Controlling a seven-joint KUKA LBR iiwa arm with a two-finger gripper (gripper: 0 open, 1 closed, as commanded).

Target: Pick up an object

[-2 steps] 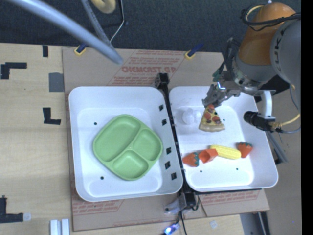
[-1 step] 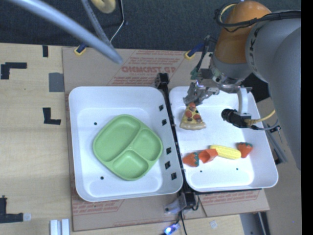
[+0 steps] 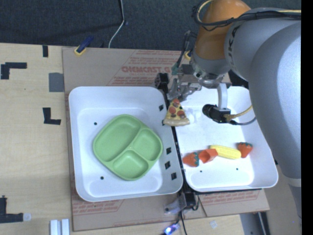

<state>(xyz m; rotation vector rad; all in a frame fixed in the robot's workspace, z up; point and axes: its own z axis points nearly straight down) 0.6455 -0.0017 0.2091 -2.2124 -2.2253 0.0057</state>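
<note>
Camera view, claw (image 3: 176,103) gripping pizza slice (image 3: 176,115) above the bins' shared edge, green plate (image 3: 128,146) left.

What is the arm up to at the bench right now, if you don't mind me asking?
The end effector hangs over the divide between the two white bins, with a toy pizza slice directly beneath it. The left bin holds a green divided plate. The right bin holds a yellow corn cob among small red toy foods.

Tool (image 3: 174,101) grips pizza slice (image 3: 176,115) (above bins' seam).
</note>
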